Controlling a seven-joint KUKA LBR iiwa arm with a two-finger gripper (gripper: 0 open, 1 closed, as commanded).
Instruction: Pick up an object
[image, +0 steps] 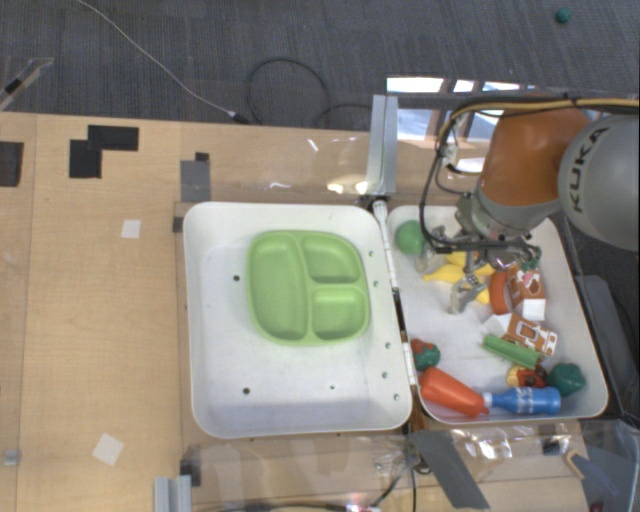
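Gripper (468, 290) is lowered into the right bin (590, 400), over yellow banana-like toy (452, 268); jaws' state cannot be told. Green divided plate (305, 287) sits in left bin (215, 400).

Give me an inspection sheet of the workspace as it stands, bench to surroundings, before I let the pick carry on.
Surface: wooden bench bearing two white bins, left bin and right bin, side by side.
Job's things: right bin holds a green ball, yellow pieces, an orange carrot, a blue bottle, a green stick and a dark green piece.
Clutter: green divided plate in the left bin; black marks on the bench.
Grippers: claw low over the yellow pieces in the right bin; grasp cannot be judged.
Cables: black cable looped on the floor; cables at the wrist.
Surroundings: dark carpet beyond the bench.
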